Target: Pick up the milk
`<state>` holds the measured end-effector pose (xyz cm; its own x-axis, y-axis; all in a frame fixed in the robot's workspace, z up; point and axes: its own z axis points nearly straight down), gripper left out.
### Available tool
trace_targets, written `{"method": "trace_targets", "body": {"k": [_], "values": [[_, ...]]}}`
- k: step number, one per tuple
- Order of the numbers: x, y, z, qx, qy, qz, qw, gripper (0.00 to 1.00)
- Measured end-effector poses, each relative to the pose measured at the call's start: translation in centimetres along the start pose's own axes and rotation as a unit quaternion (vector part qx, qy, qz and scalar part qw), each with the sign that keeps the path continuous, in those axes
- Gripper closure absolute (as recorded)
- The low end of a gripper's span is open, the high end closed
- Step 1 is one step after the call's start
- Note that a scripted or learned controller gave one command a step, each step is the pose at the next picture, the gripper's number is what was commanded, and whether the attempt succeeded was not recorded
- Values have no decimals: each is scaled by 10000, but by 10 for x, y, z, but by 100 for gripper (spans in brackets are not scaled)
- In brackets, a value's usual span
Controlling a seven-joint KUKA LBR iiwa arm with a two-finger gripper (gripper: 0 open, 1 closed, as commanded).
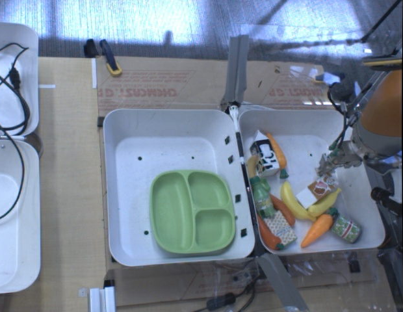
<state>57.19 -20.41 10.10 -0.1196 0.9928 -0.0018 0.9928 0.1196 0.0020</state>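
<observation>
Milk well left of the jaws

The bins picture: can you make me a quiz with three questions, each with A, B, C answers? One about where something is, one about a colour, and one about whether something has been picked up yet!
1. Where is the green plate?
A. In the left bin
B. In the right bin
C. On the bench outside both bins

2. What colour is the band on the arm?
A. Blue
B. Orange
C. Pink

3. What is the milk carton doing?
A. Hanging in the air
B. Sitting on the plate
C. Lying in the right bin among the toy food

Answers:
1. A, the plate rests on the left bin's floor.
2. B, an orange band shows above the wrist.
3. C, the carton lies near the divider, apart from the gripper.
</observation>
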Motion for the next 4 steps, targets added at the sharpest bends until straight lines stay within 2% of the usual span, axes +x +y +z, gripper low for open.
{"method": "trace_targets", "body": {"k": [1,2,3,4], "values": [[0,0,0,3,1,2,10000,0],[53,-7,8,3,-2,-206,9998,0],[97,43,9,11,-15,1763,9843,0],[17,1,10,25,0,2861,9582,0]]}}
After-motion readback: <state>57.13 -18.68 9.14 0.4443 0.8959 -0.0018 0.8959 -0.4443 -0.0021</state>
